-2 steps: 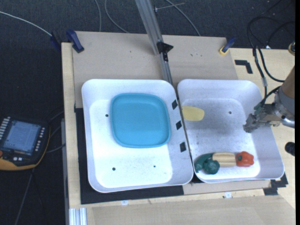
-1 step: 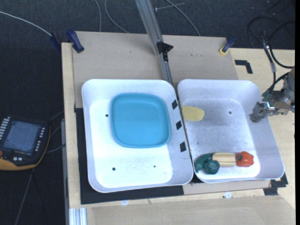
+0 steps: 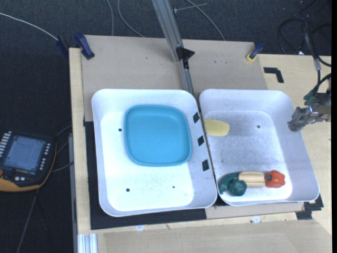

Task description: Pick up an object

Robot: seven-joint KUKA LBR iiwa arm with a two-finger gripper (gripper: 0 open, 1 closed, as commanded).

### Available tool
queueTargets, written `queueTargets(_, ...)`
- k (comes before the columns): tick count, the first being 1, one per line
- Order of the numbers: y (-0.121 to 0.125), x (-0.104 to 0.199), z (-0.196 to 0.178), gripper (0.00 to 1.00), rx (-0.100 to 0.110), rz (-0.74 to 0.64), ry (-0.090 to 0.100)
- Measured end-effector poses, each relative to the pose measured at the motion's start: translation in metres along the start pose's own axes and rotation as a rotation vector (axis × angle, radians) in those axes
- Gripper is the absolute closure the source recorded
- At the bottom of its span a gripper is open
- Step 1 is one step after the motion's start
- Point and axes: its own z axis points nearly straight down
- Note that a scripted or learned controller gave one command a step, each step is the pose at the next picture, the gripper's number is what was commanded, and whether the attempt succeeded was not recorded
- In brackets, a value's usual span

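Observation:
In the right bin (image 3: 295, 141), a pale yellow piece (image 3: 216, 127) lies near the left wall. Along the front wall lie a dark green object (image 3: 232, 185), a tan cylinder (image 3: 251, 179) and a red object (image 3: 274, 178), touching in a row. My gripper (image 3: 298, 120) hovers at the bin's right rim, well apart from all of them, with nothing seen in it. A square blue plate (image 3: 157, 135) sits in the left bin (image 3: 105, 157).
A metal pole (image 3: 169, 22) slants down from the top to the gap between the bins. Blue clamps (image 3: 84, 46) and a yellow clamp (image 3: 255, 51) grip the bench's far edge. A handheld pendant (image 3: 23, 157) lies off the bench at left.

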Motion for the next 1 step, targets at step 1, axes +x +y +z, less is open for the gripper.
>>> queueTargets(1, 0.0008, -0.0001, -0.0359, 1.0, 0.001, 0.0, 0.0)
